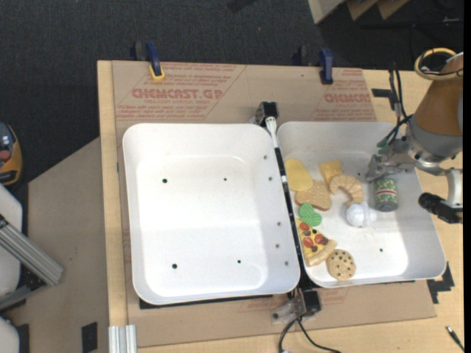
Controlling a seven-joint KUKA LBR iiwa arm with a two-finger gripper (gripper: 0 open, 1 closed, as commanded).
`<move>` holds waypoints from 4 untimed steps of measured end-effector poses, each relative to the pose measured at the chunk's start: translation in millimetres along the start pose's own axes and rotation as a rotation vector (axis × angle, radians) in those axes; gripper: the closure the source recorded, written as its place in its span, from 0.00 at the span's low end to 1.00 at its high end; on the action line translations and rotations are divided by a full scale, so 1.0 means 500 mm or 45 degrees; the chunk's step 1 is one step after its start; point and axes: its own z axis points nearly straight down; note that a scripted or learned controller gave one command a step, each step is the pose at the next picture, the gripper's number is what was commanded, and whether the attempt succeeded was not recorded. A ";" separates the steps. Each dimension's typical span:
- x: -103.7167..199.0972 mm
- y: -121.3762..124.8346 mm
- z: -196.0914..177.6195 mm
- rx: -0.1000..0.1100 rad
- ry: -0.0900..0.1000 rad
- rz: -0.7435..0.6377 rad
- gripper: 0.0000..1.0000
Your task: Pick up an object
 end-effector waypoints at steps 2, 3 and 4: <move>-0.003 -0.010 -0.022 -0.007 -0.003 -0.004 1.00; -0.002 -0.048 0.001 0.000 0.000 -0.005 1.00; -0.003 -0.143 0.001 0.001 0.001 -0.004 1.00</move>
